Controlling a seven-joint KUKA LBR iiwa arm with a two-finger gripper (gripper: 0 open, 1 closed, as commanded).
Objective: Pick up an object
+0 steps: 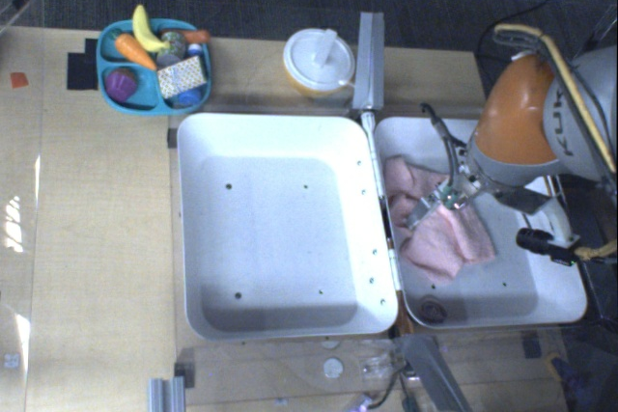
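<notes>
A soft, crumpled pink cloth [436, 227] lies bunched in the left half of the smooth white right bin [555, 299]. The metal gripper [432, 206] sits low on its folds, fingers pinched on a ridge of the fabric.

Soft pink cloth [439, 232], smooth white plastic bins [280, 135]

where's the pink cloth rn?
The pink cloth lies in the right bin, against its left wall beside the divider, with the gripper down over its middle.
</notes>
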